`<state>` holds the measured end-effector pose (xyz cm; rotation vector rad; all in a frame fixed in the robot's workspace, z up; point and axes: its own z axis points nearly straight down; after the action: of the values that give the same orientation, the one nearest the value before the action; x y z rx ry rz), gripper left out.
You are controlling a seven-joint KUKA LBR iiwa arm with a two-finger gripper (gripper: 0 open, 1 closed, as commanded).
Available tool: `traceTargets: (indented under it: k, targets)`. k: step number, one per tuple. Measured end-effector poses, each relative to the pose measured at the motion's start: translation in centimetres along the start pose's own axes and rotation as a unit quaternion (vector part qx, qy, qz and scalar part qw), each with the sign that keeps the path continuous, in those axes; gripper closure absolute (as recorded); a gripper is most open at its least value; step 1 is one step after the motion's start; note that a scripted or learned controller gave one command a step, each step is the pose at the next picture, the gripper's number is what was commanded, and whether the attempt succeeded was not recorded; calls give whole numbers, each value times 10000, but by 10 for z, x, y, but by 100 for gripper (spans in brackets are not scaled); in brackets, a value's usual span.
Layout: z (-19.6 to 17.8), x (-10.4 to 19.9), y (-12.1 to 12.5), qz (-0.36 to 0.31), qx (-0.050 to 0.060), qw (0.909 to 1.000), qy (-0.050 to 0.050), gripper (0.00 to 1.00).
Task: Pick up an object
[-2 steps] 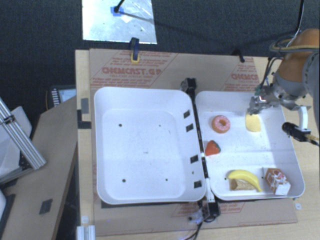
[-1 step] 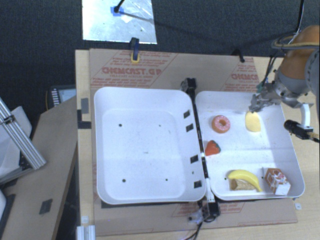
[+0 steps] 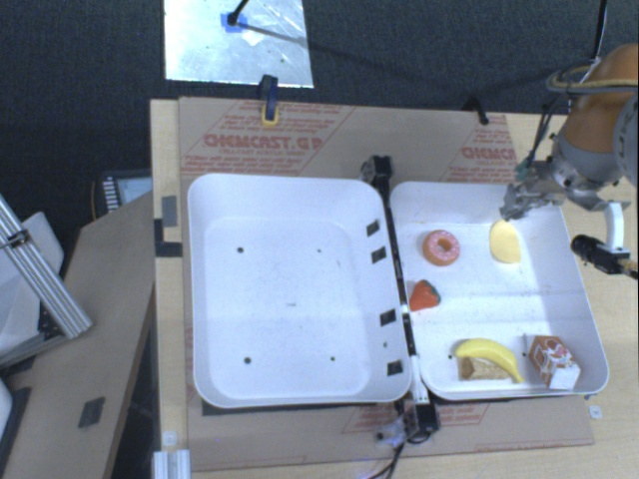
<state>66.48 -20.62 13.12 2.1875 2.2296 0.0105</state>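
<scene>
Objects for picking all sit in the right bin [image 3: 569, 297], so here's the layout. A pale yellow lemon-looking piece [image 3: 505, 242] is in the upper part of that bin, and the gripper [image 3: 518, 205] hangs right above it toward the upper right of the frame, just beside its top edge. Whether it's actually touching the lemon, I can't tell. I also can't tell how the jaws stand from this angle, they're just a dark grey blob; nothing is visibly between them.

Left of the lemon is a pink frosted donut [image 3: 441, 247]. Below that, close to the divider between the bins, is a small red strawberry-ish thing [image 3: 425, 295]. Along the bottom edge of the right bin there's a banana [image 3: 490, 354] lying on top of a brownish slice that looks like bread [image 3: 480, 369], and just beside those to the right a small red-and-white box [image 3: 552, 361] in the corner.

The left bin [image 3: 215, 267] is next to it, touching along the middle with black clips. Both bins sit on a cardboard sheet [image 3: 329, 133] on the worktop. The arm [image 3: 599, 133], grey with its orange band, comes in from the upper right.
</scene>
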Motion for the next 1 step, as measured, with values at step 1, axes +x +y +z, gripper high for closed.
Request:
traceTargets:
  k: [1]
  targets:
    - [-12, 0, 1, -14, -21, 10000, -10, 100]
